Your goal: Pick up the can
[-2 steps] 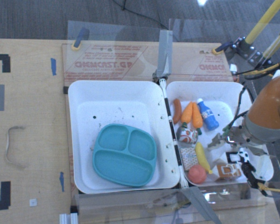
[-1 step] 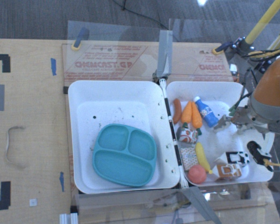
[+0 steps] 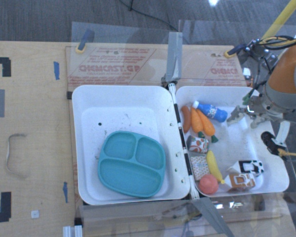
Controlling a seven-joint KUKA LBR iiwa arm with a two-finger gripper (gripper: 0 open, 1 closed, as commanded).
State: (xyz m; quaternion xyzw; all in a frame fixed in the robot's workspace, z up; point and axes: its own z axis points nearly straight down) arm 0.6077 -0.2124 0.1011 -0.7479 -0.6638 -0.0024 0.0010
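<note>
White-labelled, the can (image 3: 198, 144) stood left of centre in the right bin (image 3: 281, 181), while the jaws (image 3: 246, 115) hovered apart toward the upper right, holding nothing.

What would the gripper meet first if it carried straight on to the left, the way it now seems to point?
Probably the blue and white bottle, lying just left of the gripper in the right bin. The can lies lower, off that line. Height is unclear.

Single fixed camera, mounted above pale wooden bench (image 3: 29, 107), looking down at slant. Moderate distance: both shallow white plastic bins (image 3: 84, 102) fit in frame, side by side. Dark floor along top edge. Grey arm with orange band (image 3: 286, 75) enters from right.
</note>
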